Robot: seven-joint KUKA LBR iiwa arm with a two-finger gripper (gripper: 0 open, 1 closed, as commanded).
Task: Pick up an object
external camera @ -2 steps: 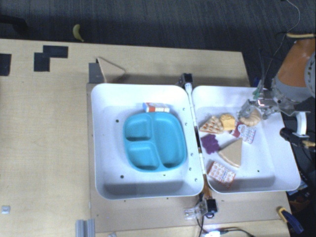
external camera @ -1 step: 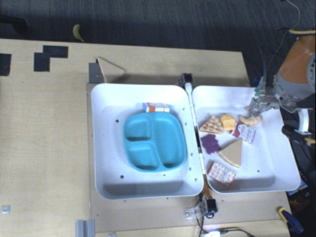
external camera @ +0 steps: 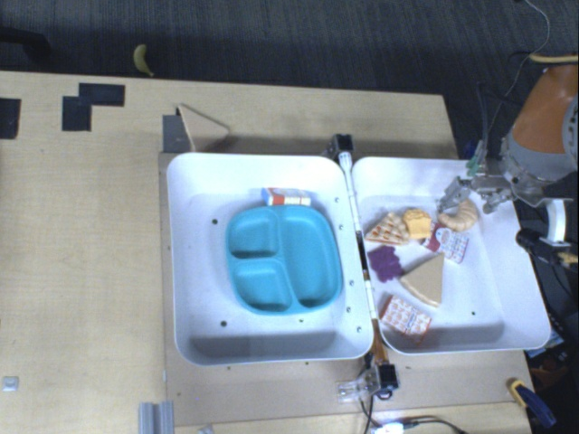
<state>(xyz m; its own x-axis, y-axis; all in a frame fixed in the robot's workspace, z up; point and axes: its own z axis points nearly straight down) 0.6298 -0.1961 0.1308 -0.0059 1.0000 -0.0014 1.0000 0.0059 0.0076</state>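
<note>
Item: tan bread-roll toy (external camera: 460,215), upper right bin (external camera: 507,333), beside packet (external camera: 451,243) and waffle piece (external camera: 391,229). Claw (external camera: 463,199) directly above it, spread, pinching nothing. Recommended: descend straight, straddle roll, avoid packet, then press together.

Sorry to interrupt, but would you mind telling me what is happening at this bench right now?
A grey and orange robot arm is reaching in from the right to pick something out of the right bin. Its gripper sits low over a tan pastry-like piece near the bin's far side, beside a waffle wedge, a purple piece and a pale wedge. Whether it has hold of anything is unclear. The left bin holds a blue divided plate.
</note>
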